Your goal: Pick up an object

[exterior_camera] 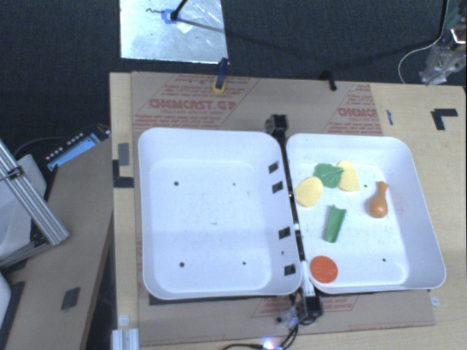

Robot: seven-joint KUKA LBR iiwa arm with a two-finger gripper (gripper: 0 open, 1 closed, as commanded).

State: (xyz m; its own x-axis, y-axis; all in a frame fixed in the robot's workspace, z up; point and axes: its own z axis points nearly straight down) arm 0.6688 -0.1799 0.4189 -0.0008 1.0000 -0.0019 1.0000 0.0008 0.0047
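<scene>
A: Both bins are plain white, the left bin (211,210) and the right bin (408,217)?

B: Yes. The right one holds a red disc (324,269), a green stick (334,224), a darker green leafy piece (327,174), two pale yellow lumps (309,192) and an orange-brown gourd shape (378,200).

A: And the counter (190,108)?

B: Tan, with red lettering.

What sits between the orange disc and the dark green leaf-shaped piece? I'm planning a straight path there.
In the camera view, the green stick-shaped piece lies between the orange disc and the dark green leaf-shaped piece.

Two bins side by side, stuff all in the right one

Right shallow white plastic bin (419,217) holds the flat round orange disc (324,269) nearest, green stick-shaped block (334,223) behind it, pale yellow egg-shaped lump (309,191) left; left shallow white plastic bin (157,217) beside.
</scene>
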